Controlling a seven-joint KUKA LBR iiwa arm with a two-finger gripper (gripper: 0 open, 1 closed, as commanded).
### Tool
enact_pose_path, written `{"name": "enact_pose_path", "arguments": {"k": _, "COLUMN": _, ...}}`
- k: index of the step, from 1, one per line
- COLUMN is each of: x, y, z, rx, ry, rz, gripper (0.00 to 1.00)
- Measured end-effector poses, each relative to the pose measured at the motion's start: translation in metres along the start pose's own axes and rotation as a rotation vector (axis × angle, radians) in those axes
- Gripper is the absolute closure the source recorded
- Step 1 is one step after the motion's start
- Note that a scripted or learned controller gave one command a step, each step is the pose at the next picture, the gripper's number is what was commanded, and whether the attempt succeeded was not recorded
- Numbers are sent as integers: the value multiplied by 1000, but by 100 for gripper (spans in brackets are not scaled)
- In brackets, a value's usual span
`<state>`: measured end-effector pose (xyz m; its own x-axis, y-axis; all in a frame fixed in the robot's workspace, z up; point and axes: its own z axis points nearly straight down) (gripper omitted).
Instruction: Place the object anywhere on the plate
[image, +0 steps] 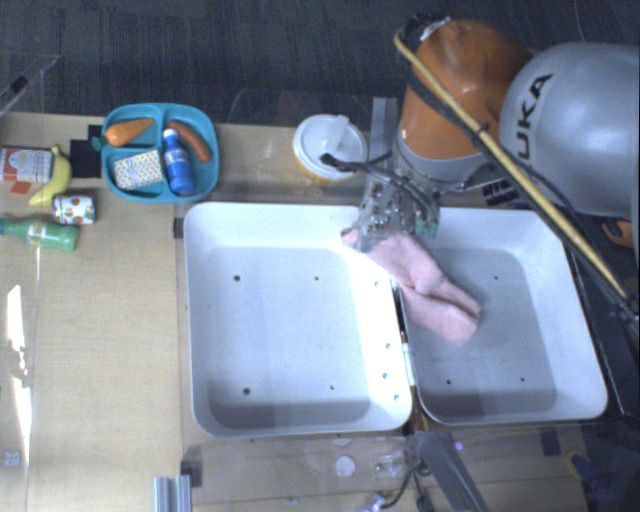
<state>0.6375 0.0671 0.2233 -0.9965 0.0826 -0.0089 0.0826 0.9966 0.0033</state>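
The gripper (398, 222) is at the top edge of the bins, where the left bin (290, 400) and the right bin (520, 395) meet. Its fingers pinch the top end of a pink cloth (425, 285). The cloth hangs down from the gripper and slants into the right bin, near that bin's left wall. A white cup (328, 146) sits on the bench just above the bins, close to the gripper. A blue plate (205, 150) with toy food is at the bench's top left. Beside the plate, by the bench's left edge, lie a banana (52, 177), a small can (73, 209) and a green bottle (40, 234).
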Motion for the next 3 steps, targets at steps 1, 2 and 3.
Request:
{"name": "enact_pose_path", "arguments": {"k": 1, "x": 3, "y": 48, "z": 6, "rx": 0, "ry": 1, "rz": -84, "gripper": 100}}
{"name": "enact_pose_path", "arguments": {"k": 2, "x": 12, "y": 100, "z": 0, "rx": -1, "ry": 1, "rz": -86, "gripper": 100}}
{"name": "enact_pose_path", "arguments": {"k": 3, "x": 12, "y": 100, "z": 0, "rx": -1, "ry": 0, "rz": -86, "gripper": 0}}
